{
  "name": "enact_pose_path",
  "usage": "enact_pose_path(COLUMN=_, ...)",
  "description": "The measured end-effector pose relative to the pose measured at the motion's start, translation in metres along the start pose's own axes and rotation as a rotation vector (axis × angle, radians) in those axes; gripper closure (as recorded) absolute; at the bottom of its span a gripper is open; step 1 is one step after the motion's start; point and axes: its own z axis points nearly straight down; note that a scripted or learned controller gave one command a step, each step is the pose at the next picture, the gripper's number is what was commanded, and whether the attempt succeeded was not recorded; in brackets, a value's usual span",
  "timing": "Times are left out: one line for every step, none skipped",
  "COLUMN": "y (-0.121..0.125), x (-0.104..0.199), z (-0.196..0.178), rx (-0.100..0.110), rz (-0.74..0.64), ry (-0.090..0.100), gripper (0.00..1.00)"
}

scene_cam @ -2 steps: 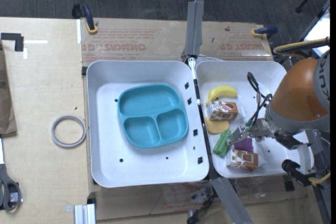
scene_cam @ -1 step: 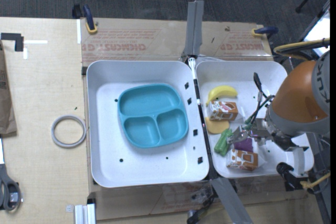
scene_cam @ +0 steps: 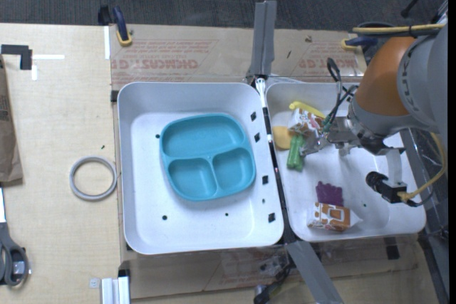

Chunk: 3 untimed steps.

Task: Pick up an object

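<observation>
your gripper (scene_cam: pixel 313 142) sits low in the right bin (scene_cam: pixel 399 224), at the pile's green piece (scene_cam: pixel 295 153), placed to grab. you cannot tell its state.

The wooden bench (scene_cam: pixel 57 117) bears two white bins (scene_cam: pixel 139 174), a tape ring (scene_cam: pixel 93 177) and scissors (scene_cam: pixel 13 260).

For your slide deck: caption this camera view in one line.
Arm reaches into the right bin over a green item; blue tray sits left.

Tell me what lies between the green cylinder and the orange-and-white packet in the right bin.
In the camera view, a small purple object sits between the green cylinder and the orange-and-white packet, just above the packet; the rest is bare white bin floor.
</observation>
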Motion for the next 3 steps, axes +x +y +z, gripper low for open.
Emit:
enact_pose_path(y=0.075, x=0.016, z=0.003, rx=0.042, rz=0.173, ry=-0.004, gripper=0.0)
enact_pose_path(y=0.09, x=0.084, z=-0.097, rx=0.005, rz=-0.154, ry=-0.001, gripper=0.0)
enact_pose_path(y=0.088, x=0.032, z=-0.097, rx=0.004, rz=-0.26, ry=0.0, gripper=0.0)
